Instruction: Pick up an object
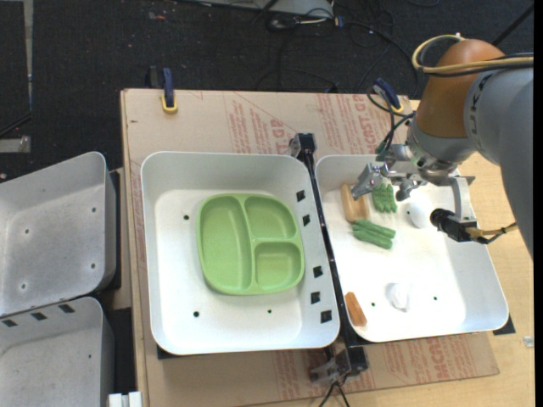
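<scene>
We see the gripper (383, 185) low in the right bin (475, 308), at the upper right of the frame, its metal fingers crowded over a green piece (384, 198). We cannot tell how the jaws stand, nor whether that piece sits between them. Just left lies a tan block (350, 203), just below a green pod (373, 232), and to the right a small white thing (416, 216). Packed this close, we judge a close could pinch two things, or nudge the target aside and shut on nothing. Further out lie an orange stick (355, 309) and a white lump (397, 295); a green plate (251, 243) fills the left bin (161, 227).
</scene>
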You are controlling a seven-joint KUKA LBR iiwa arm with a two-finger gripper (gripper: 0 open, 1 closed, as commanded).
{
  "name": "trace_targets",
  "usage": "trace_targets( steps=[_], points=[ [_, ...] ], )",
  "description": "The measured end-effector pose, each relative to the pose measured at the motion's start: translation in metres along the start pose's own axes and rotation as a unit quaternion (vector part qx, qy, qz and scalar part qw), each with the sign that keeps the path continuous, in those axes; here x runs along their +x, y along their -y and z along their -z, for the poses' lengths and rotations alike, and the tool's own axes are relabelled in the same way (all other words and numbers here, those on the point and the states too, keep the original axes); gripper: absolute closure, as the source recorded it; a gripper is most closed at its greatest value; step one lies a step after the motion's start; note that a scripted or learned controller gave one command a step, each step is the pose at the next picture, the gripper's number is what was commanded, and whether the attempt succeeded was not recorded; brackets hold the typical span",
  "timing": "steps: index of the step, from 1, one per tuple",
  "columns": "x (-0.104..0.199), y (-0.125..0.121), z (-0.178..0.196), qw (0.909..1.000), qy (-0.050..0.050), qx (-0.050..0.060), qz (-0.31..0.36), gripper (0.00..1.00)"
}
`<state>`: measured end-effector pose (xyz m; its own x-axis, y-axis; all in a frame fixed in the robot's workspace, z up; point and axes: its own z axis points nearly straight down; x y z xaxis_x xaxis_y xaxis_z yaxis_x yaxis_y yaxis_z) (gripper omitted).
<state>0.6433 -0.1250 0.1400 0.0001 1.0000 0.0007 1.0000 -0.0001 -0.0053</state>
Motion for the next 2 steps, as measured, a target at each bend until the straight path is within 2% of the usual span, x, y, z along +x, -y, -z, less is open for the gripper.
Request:
trace_targets(
  steps=[1,2],
  points=[
    [-0.001,-0.002,-0.046,1.0000,0.003,-0.006,0.000,0.00],
    [-0.001,-0.005,-0.031,0.9999,0.003,-0.010,0.000,1.00]
  ],
)
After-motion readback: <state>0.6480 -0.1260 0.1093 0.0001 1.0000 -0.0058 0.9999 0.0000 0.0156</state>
